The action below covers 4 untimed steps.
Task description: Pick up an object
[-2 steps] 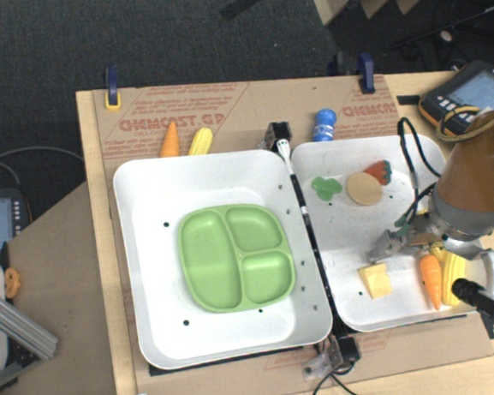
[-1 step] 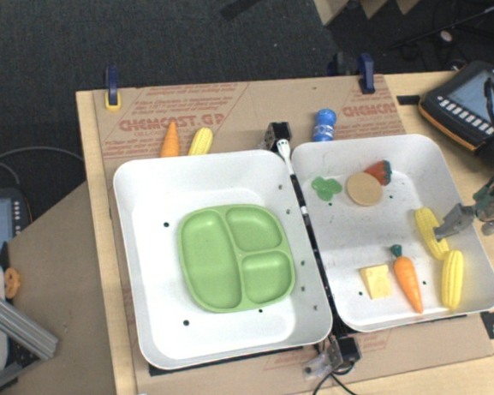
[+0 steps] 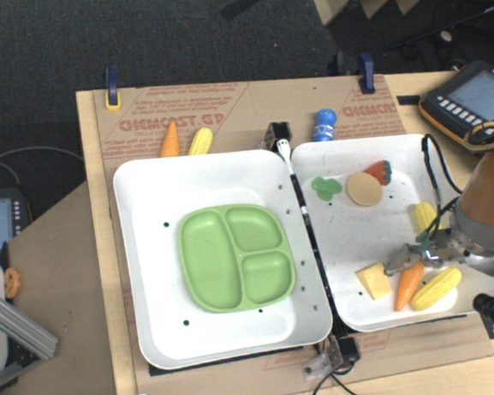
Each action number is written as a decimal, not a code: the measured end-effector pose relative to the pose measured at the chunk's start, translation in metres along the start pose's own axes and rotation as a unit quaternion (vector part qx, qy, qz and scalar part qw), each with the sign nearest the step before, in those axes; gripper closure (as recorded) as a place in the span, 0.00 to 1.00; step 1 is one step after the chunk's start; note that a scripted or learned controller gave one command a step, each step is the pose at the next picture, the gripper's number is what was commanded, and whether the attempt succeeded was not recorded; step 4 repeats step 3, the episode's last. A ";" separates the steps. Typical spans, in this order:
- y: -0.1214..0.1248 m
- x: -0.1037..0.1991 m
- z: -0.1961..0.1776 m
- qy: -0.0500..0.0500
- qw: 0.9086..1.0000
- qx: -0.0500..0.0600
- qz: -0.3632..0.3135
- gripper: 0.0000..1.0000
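The right bin (image 3: 346,252) holds several toy foods. An orange carrot (image 3: 407,285) lies near its front, between a pale yellow cheese wedge (image 3: 374,281) and a yellow corn cob (image 3: 436,288). My gripper (image 3: 407,261) is low in this bin, right at the carrot's upper end, with the arm coming in from the right. Whether it touches the carrot is unclear. Further back lie a tan round biscuit (image 3: 365,190), a red strawberry (image 3: 383,170), a green leafy piece (image 3: 325,186) and a small yellow piece (image 3: 424,215).
The left bin (image 3: 148,244) holds a green divided plate (image 3: 235,256). Behind the bins on the board lie an orange carrot (image 3: 169,141), a yellow piece (image 3: 200,141) and a blue bottle (image 3: 325,125). A control pendant (image 3: 471,104) sits at the far right.
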<state>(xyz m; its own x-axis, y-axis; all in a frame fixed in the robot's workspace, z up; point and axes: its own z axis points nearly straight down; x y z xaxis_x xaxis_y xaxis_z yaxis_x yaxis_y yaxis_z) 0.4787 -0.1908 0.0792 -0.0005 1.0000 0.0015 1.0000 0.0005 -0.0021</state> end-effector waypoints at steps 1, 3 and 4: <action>0.001 -0.002 -0.016 -0.002 1.000 -0.003 0.001 1.00; 0.088 0.148 -0.112 0.000 1.000 -0.008 -0.004 1.00; 0.088 0.148 -0.112 0.000 1.000 -0.008 -0.004 1.00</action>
